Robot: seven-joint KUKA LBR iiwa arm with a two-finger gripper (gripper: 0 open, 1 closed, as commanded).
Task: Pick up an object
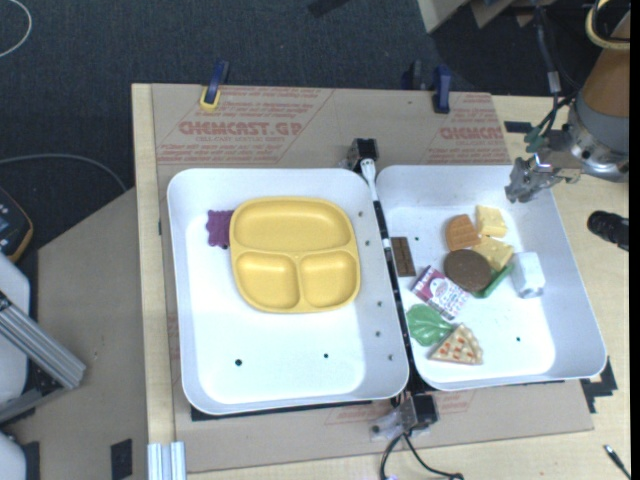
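Plastic play food lies heaped in the right bin. The gripper hangs above that bin's far edge, apart from the pile; whether it is spread or pressed together I cannot tell. Nearest to it in the bin sits a pale yellow cheese wedge, likely light, stiff and slick; its flat sides seem best to pinch. Beside it lies a round brown cookie.
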